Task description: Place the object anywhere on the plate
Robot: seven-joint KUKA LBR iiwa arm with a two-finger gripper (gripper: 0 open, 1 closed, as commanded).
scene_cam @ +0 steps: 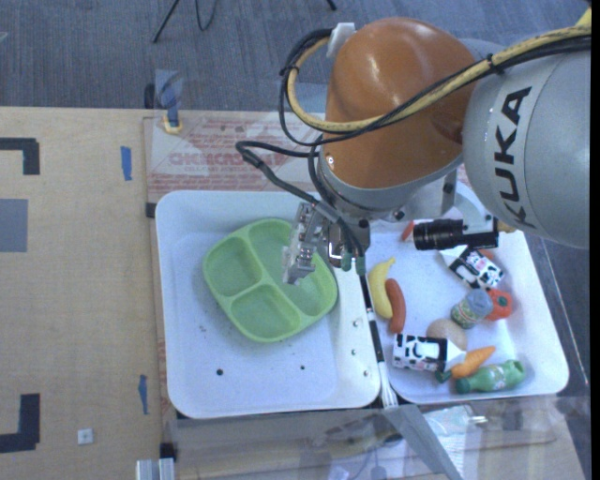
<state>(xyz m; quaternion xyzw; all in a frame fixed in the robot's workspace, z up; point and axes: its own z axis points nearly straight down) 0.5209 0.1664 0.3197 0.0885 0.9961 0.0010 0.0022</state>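
The KUKA arm's gripper (302, 255), its grip state impossible to tell, hangs over the green plate (268, 279) in the left of 2 white bins (187, 375).

Grey carpet (94, 47) runs along the top, with dark tripod legs (183, 14) standing on it. Below, a pale wooden bench (75, 281) carries black corner marks (26, 155), strips of blue tape (126, 162) and a grey square (11, 225). Light is even and bright.

Grey arm (525, 141) (black KUKA lettering), glossy orange band (398, 94), yellow and seemingly black cables (309, 103).
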